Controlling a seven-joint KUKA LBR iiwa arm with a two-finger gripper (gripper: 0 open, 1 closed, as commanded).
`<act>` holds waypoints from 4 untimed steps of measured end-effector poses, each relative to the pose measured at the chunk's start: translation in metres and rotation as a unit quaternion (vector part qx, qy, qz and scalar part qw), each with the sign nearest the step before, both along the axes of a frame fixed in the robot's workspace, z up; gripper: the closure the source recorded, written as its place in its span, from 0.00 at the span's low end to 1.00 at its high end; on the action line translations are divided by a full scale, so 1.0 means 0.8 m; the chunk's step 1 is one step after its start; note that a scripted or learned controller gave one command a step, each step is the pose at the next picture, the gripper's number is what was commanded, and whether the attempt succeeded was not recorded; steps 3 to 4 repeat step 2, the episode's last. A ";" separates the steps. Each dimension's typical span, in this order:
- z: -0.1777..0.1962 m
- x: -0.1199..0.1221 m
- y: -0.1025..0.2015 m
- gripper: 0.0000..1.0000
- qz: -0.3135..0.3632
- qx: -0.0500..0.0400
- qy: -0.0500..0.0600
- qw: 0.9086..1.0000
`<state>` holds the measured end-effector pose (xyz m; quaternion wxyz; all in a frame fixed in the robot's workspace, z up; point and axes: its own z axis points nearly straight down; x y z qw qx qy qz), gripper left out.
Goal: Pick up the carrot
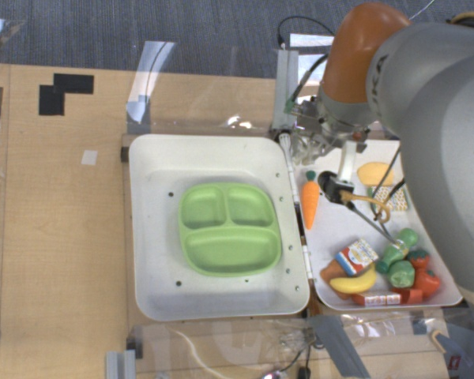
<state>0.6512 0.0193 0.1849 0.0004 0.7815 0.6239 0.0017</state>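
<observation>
The carrot (309,203), orange with a small green top, lies lengthwise in the right bin (450,297), close against its left wall. My gripper (310,150) hangs just beyond the carrot's green end, at the bin's far left corner, under the grey wrist and orange band. Its fingers look open, with nothing between them. The carrot lies flat on the bin floor, apart from the gripper.
The left bin (154,180) holds a green divided plate (229,229). Toy food crowds the right bin's near end: a banana (354,283), a small carton (357,255), green peppers (400,265) and red pieces (421,286). A pale round piece (374,173) lies to the carrot's right.
</observation>
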 end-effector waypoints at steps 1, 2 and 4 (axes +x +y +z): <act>0.025 -0.070 -0.070 1.00 -0.021 -0.001 -0.001 1.000; 0.000 -0.077 -0.107 1.00 0.075 -0.001 0.000 0.997; 0.000 -0.077 -0.107 1.00 0.075 -0.001 0.000 0.997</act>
